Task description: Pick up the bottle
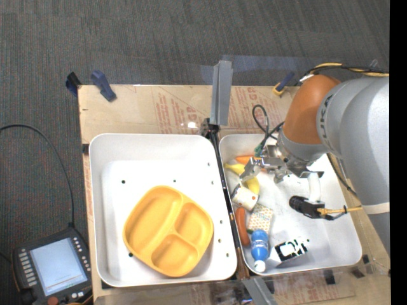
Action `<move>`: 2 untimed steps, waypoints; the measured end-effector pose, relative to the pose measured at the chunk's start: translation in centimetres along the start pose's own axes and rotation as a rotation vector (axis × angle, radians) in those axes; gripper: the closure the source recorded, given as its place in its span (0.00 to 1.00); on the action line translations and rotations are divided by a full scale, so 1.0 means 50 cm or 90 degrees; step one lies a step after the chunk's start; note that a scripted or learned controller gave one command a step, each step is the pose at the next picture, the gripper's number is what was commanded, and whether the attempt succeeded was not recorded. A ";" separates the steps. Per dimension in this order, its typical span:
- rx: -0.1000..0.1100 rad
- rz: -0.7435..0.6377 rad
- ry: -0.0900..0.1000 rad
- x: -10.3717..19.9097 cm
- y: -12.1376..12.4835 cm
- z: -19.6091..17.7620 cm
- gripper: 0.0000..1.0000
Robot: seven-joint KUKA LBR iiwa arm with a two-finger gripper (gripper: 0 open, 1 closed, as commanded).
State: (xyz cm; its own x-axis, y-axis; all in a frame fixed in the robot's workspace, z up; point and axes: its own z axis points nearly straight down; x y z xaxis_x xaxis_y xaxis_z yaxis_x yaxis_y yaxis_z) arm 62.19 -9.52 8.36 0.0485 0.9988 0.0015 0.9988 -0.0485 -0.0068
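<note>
Right, the grey arm [356,132] w/ its orange band comes in over the right bin's [331,240] far right side, covering much of that end. The left bin [127,170] sits alongside, touching the right bin's left wall, and holds a yellow divided plate [168,230]. The gripper [253,165] hangs over the right bin's far-left part, just above a banana [248,182]. Can't tell if the claw is spread or pressed together; nothing visibly pinched.

The bottle [258,246], blue w/ a white cap, lies in the right bin's near-left corner, cap toward the near wall, well apart from the gripper. Beside it, along the right bin's near wall, a black-and-white item [292,249]. An orange-red stick [242,226] lies along the right bin's left wall. Toward the right bin's middle-left: a patterned packet [261,220] and a small white cup [245,199].
</note>
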 end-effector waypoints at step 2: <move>0.000 -0.191 -0.001 0.133 -0.026 -0.199 1.00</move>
